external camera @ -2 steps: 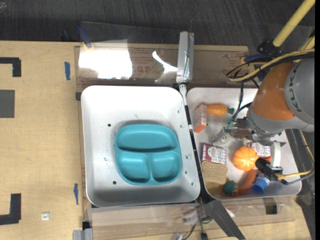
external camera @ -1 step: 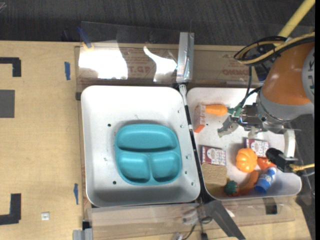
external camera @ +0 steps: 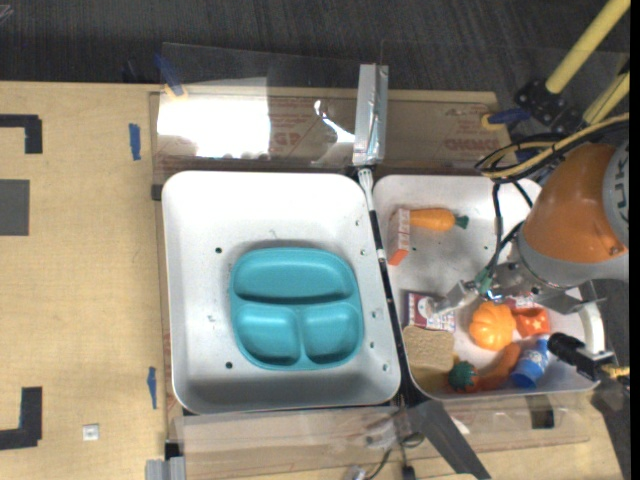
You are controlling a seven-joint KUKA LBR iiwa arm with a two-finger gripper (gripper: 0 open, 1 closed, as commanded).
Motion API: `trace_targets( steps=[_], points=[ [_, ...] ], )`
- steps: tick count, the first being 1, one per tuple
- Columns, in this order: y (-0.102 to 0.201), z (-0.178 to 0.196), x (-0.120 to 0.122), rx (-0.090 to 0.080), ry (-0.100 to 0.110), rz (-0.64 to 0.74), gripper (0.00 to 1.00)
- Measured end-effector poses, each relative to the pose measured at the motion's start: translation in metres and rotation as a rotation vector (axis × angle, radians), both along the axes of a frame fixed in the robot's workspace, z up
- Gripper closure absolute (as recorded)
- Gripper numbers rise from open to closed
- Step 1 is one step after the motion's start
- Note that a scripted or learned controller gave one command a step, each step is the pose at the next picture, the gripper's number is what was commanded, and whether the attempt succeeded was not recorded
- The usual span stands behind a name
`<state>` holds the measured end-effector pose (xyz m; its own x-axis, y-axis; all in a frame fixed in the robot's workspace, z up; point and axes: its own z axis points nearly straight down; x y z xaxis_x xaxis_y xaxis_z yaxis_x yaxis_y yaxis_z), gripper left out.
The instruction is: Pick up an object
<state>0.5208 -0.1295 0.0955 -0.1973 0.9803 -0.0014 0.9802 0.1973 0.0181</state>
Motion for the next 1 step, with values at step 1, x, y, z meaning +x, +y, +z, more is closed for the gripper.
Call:
trace_targets(
  steps=[1],
  points=[
    [-0.0291,-0.0008,0.0631,-0.006,-0.001,0.121,0.00]
  ],
)
